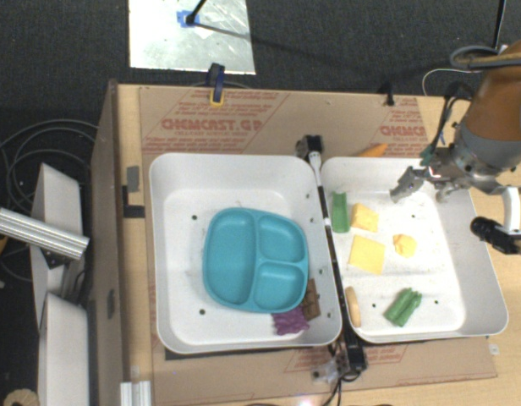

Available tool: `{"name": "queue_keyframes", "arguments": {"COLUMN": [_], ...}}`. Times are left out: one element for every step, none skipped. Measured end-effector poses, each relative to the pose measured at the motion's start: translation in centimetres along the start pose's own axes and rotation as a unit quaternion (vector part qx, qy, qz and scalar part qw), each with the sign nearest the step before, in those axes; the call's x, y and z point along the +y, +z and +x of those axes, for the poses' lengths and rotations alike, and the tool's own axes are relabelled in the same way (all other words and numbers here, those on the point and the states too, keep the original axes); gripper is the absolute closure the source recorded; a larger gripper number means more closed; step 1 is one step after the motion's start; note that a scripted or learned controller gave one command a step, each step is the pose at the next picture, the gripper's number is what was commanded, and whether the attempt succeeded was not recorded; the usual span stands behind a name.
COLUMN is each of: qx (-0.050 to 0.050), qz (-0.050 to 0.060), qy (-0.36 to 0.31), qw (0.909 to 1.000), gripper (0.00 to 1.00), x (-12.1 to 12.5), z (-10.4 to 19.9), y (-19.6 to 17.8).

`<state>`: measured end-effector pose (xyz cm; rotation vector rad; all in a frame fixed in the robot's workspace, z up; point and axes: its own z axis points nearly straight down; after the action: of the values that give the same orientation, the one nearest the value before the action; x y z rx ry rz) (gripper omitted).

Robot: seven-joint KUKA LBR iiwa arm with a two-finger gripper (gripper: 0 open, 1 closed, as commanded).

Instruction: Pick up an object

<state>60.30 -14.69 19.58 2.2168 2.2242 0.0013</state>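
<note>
The tool (423,181) is seen at the upper right of the right bin (476,265), hanging over the bin's back edge; whether it is open or closed cannot be told, and nothing is seen held in it. The grey arm (497,134) with its orange band is entered from the right. In the right bin, several objects are laid apart from the tool: a small yellow piece (364,218) just beside a green stick (337,211) along the left wall, a larger yellow square (367,254) below them, a small orange-yellow lump (404,244) to its right, a green block (403,306) near the front, and a tan stick (353,304) against the front left wall. An orange item (373,150) is seen on the worktop (269,121) behind the right bin. The left bin (180,227) is occupied by a teal divided plate (254,259); a purple object (287,320) and a brown object (312,300) are placed at the plate's front right edge, touching or nearly so. A shiny sheet (191,24) is laid on the dark floor beyond the worktop.
</note>
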Motion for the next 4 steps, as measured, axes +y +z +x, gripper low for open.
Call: {"name": "queue_keyframes", "arguments": {"qx": [0.000, -0.002, 0.001, 0.001], "qz": [0.003, -0.007, 0.003, 0.002], "qy": [0.003, -0.003, 0.002, 0.002], "qw": [1.0000, 1.0000, 1.0000, 1.0000], "gripper": [0.00, 0.00, 0.00, 0.00], "x": [-2.3, 6.8, 0.9, -4.1], "z": [-4.4, -1.8, -4.0, -3.8], "y": [11.7, 1.7, 10.1, 11.2]}}
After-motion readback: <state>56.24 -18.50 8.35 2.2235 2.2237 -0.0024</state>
